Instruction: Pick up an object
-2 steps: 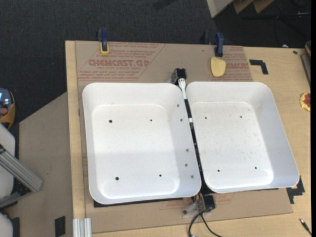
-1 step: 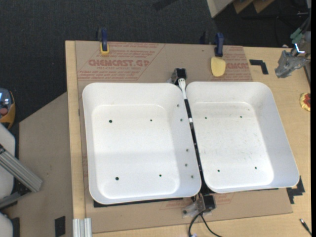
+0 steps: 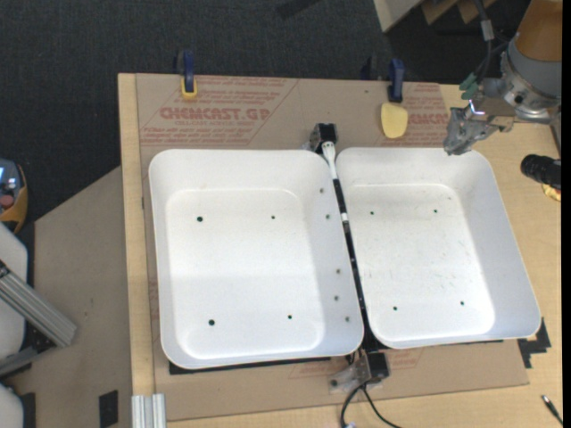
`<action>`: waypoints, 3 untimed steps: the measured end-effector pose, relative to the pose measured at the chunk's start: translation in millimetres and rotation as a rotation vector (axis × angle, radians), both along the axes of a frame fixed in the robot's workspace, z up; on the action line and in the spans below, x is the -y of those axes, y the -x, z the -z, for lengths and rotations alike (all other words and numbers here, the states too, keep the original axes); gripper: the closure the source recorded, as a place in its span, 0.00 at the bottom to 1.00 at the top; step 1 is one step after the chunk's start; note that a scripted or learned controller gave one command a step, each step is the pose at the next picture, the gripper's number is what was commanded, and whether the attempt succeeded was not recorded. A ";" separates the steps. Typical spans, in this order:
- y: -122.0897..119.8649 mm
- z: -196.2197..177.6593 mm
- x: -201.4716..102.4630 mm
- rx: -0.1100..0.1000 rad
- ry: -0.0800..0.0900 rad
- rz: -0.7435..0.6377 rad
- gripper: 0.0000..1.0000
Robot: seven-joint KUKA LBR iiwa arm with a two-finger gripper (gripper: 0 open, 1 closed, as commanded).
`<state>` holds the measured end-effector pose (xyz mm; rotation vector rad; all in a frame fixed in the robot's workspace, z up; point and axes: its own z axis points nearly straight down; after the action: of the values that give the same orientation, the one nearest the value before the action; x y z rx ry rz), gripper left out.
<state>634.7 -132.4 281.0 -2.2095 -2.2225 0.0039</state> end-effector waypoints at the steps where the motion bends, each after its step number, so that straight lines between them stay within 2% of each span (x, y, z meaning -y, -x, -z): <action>1: -33.0 -84.8 59.7 0.020 0.010 0.008 1.00; 2: -15.3 -5.2 -17.1 0.000 0.000 0.000 1.00; 3: -32.1 28.0 -76.4 0.003 0.001 0.000 1.00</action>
<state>666.8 -56.0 253.0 -2.2118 -2.2249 0.0019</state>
